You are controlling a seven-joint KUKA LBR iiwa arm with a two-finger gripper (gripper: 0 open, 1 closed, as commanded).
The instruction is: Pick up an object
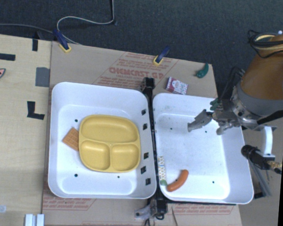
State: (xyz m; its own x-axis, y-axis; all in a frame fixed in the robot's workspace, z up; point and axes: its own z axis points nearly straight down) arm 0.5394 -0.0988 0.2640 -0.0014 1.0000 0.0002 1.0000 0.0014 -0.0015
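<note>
Nearest us, a smooth orange sausage-shaped toy [178, 180] lies curved at the front of the right bin [233, 192]. Well apart, above that bin's upper right, we see the gripper [209, 127], fingers spread wide, holding nothing. A glossy yellow divided plate [110, 143] fills the left bin [64, 98].

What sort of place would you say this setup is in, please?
Likely a robot lab test bench: two white bins clamped onto cardboard, a grey arm reaching in, and loose cables behind.
</note>
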